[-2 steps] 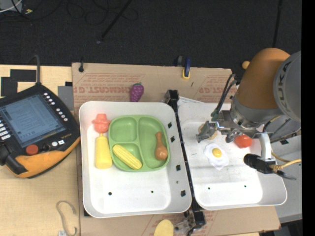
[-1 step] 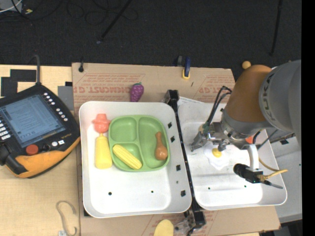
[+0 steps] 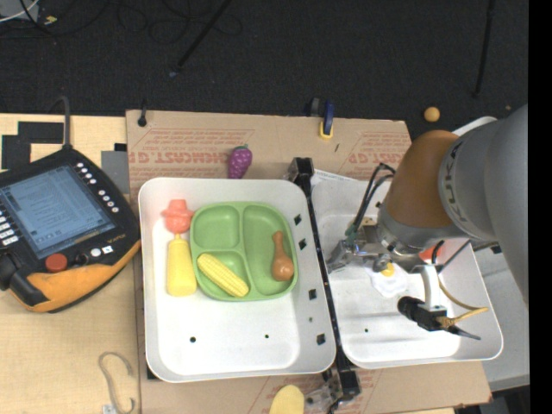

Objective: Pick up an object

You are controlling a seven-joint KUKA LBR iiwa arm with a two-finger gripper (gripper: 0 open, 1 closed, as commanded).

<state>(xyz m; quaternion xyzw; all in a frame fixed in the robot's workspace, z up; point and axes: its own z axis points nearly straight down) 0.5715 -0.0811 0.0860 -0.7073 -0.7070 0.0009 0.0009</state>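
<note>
Where one tray (image 3: 217, 224) lies, one corn cob (image 3: 223, 275) rests.

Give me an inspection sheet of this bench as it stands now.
Surface: left bin and right bin side by side on cardboard.
Job's things: in the left bin, a green plate bearing a corn cob and a brown drumstick; a yellow bottle and a pink toy beside the plate. In the right bin, a white and yellow item.
Clutter: purple toy behind the left bin; yellow toy at the front; metal hook.
Gripper: gripper low in the right bin, near the white and yellow item; grasp cannot be told.
Cables: dark cables at back left.
Surroundings: teach pendant at left; orange ball behind.
</note>
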